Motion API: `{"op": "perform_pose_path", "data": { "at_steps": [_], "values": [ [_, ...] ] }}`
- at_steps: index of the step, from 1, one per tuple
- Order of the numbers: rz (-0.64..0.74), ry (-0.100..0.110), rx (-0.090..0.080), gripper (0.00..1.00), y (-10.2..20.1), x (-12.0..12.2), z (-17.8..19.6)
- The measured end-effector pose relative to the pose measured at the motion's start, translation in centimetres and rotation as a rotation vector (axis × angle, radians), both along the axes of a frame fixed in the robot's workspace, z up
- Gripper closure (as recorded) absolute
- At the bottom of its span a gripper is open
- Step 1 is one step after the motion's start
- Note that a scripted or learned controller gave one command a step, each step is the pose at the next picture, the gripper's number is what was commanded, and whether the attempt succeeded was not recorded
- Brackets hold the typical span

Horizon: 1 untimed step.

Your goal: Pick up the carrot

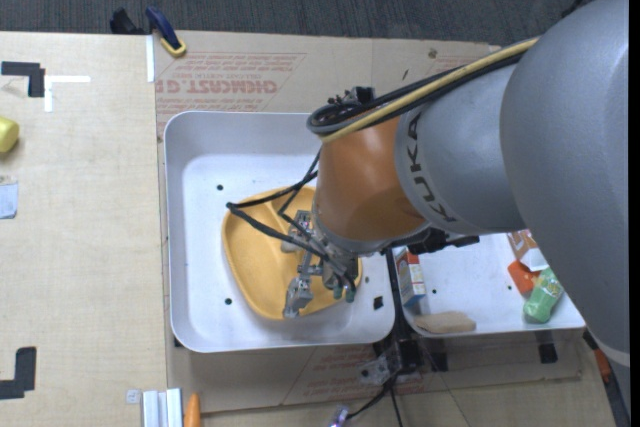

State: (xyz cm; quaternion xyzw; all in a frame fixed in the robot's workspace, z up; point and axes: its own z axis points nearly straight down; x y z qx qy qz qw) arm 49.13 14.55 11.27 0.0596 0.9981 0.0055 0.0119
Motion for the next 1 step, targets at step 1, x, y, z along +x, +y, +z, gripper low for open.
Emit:
{"op": "perform_pose_path", "data": {
  "at_steps": [1],
  "values": [
    [-0.002,0.001,-0.001,1.0,-0.09,0.11,0.78]
  ]
}}
